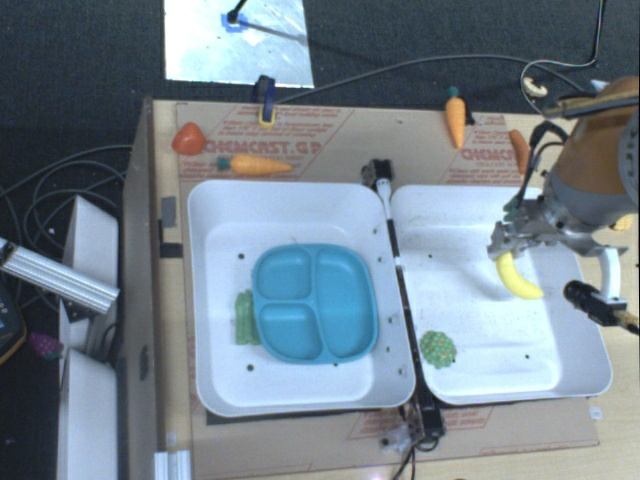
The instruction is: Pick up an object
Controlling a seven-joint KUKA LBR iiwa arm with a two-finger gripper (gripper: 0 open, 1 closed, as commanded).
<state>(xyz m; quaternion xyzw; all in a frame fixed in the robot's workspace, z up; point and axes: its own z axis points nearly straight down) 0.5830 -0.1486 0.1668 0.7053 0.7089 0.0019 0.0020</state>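
The gripper [508, 244] sits low over the right bin [470, 363], near its back right part, directly above the upper end of a yellow banana [519, 278]. From this slanted view the gripper's tip and the banana's top end overlap, so it may be touching the fruit, but I cannot tell how far the gripper is open or whether it has the banana in its grasp. The banana lies curved on the bin floor, its lower end pointing toward the bin's right wall. Above the gripper rises the grey arm [590, 203] with its orange band [605, 153], reaching in from the right, and a black fitting [592, 301] juts out beside it over the bin's right edge.

In the front of the same bin, well apart from the banana, lies a small green knobbly round thing [437, 348], close to the divider between the bins.

The left bin [215, 298] holds a blue divided plate [314, 302] with three compartments, lying flat near the middle. A green piece [244, 318] is tucked against the plate's left edge.

On the counter [330, 133] behind the bins lie an orange carrot [260, 165] with a red-orange round thing [187, 139] near it to the left, a blue and yellow clamp [265, 100] at the back edge, and another carrot [456, 119] standing behind the right bin. A shiny sheet [240, 28] lies on the dark floor beyond the counter.
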